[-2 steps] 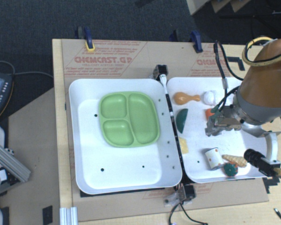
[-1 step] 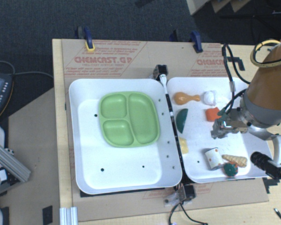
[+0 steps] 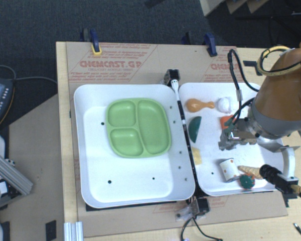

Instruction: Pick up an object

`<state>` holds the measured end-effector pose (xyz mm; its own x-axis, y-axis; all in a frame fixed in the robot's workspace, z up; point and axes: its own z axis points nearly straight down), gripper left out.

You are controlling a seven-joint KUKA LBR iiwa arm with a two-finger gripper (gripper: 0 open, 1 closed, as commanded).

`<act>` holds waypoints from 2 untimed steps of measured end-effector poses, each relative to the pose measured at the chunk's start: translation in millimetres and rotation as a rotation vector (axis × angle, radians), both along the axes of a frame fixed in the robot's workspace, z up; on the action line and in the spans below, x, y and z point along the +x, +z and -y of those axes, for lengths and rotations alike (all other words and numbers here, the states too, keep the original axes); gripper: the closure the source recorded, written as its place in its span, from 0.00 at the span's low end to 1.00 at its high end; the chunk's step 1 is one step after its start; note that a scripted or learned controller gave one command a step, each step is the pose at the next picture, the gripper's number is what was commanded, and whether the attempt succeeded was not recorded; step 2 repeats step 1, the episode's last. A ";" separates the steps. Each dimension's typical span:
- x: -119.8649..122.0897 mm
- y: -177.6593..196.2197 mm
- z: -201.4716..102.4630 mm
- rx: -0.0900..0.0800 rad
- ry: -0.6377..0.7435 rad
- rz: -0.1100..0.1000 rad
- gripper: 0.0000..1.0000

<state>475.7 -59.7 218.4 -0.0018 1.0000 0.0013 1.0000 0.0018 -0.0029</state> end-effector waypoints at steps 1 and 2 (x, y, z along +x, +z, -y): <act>2.6 16.8 8.4 -0.003 -0.002 0.006 1.00; 2.6 16.8 8.4 -0.003 -0.002 0.006 1.00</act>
